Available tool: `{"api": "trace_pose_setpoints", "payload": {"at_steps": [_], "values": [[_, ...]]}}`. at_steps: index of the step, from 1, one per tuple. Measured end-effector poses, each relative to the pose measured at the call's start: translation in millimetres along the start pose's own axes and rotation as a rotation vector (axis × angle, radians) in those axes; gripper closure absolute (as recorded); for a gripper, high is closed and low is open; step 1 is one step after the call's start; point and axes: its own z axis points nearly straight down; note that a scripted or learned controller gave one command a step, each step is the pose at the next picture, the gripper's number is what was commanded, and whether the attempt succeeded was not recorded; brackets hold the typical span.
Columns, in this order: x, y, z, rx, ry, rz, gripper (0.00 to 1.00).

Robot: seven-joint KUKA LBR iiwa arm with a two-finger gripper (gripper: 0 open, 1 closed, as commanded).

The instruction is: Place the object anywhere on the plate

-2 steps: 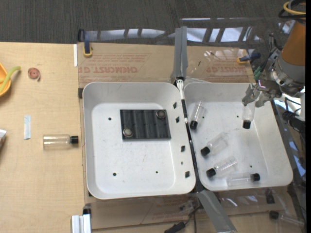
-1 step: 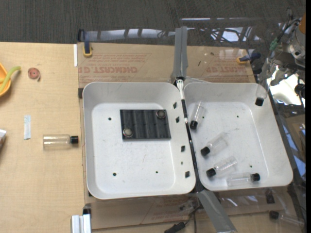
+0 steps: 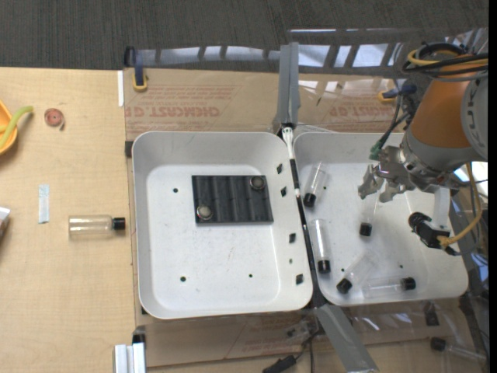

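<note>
The hand looks open and holds nothing above the right bin, so the slippery clear tubes may roll away.

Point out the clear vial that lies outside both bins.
It is the black-capped vial lying on its side on the wooden bench, left of the left bin. The other vials all lie inside the right bin.

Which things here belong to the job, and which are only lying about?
For the job:
- dark ribbed rectangular plate
- clear plastic vials with black caps
- gripper

Lying about:
- clear vial on wooden bench
- small red disc
</note>
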Motion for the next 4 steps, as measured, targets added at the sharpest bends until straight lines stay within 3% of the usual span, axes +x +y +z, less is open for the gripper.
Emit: {"api": "trace_pose_setpoints", "payload": {"at_steps": [1,2,3,4], "values": [[-5,88,-54,-0.004,-0.001,0.188,1.0],[49,58,-42,0.0,-0.001,0.222,1.0],[-31,92,-94,-0.002,-0.001,0.371,1.0],[24,17,-18,0.0,0.0,0.292,1.0]]}}
